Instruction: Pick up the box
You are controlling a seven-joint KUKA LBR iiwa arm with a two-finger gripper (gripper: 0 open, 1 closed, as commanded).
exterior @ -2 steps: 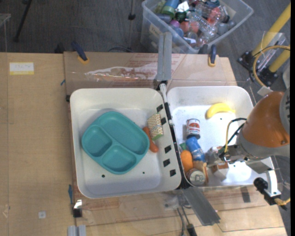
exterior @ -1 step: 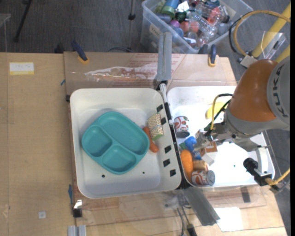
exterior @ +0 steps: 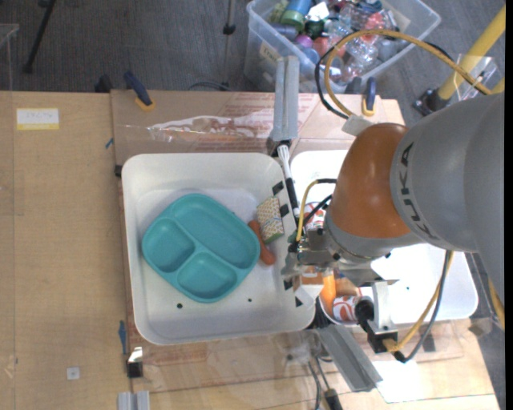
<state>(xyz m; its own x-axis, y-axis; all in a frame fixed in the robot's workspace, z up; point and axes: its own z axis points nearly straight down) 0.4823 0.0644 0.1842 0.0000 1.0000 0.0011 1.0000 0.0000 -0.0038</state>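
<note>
The box [exterior: 271, 218] is small, with a tan and green chequered pattern, and it lies at the right edge of the left bin [exterior: 152, 320], just right of the teal plate. My gripper [exterior: 296, 271] hangs over the wall between the two bins, a little below and to the right of the box and apart from it. The grey arm with its orange band [exterior: 373, 192] looms over the right bin and hides most of it. Nothing shows in the gripper's grasp.
A teal divided plate [exterior: 200, 247] fills the middle of the left bin. A small red-orange piece [exterior: 262, 243] lies between plate and box. An orange and white can [exterior: 341, 305] lies under the wrist in the right bin [exterior: 457, 300]. A clear tub of bottles [exterior: 337, 24] stands behind.
</note>
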